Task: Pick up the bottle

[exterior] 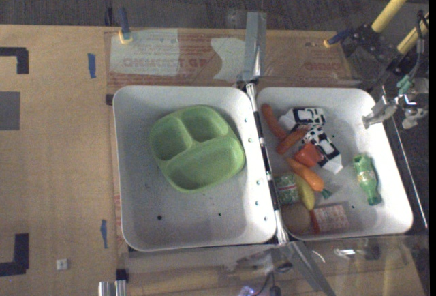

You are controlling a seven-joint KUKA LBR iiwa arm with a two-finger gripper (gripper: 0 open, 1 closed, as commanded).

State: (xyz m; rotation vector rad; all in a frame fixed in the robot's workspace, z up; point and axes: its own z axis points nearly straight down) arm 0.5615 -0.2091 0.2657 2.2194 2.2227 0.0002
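Your small green plastic bottle (366, 179) lies flat near the right edge of the right white bin (381, 219), apart from the toy-food pile. The gripper (388, 110) sits at that bin's top-right corner, blurred; can't tell its state.

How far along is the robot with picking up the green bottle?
Nothing looks done yet. The green bottle lies on its side in the right bin, near its right wall and apart from the toy food. The end effector sits at the bin's upper right edge, away from the bottle. Reaching, grasping and lifting are all left.
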